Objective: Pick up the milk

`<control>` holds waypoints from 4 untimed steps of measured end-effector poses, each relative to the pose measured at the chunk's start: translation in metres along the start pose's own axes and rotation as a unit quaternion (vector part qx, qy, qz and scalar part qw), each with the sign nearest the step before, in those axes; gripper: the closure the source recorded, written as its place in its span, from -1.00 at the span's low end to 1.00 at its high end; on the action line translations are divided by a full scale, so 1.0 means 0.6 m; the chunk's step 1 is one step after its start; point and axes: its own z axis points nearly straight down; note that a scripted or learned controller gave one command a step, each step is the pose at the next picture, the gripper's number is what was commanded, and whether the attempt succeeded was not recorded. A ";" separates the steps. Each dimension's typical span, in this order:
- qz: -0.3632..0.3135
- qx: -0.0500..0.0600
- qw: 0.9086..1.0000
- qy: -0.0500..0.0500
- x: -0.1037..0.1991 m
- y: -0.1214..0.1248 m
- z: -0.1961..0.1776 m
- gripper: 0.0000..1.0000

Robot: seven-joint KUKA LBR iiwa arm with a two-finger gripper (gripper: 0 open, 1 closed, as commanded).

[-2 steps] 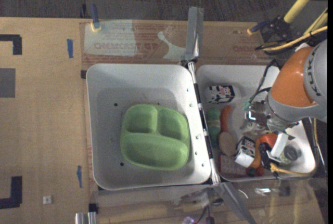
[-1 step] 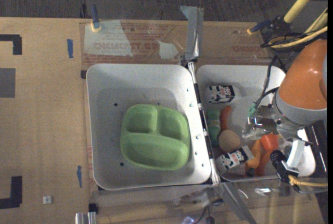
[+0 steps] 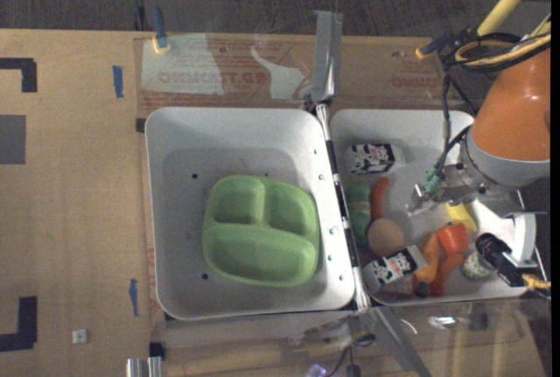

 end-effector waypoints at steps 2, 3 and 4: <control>-0.115 0.002 0.993 0.001 -0.057 -0.026 0.112 1.00; -0.115 0.002 0.993 0.001 -0.057 -0.025 0.099 1.00; -0.245 0.000 0.969 0.001 0.081 -0.028 0.025 1.00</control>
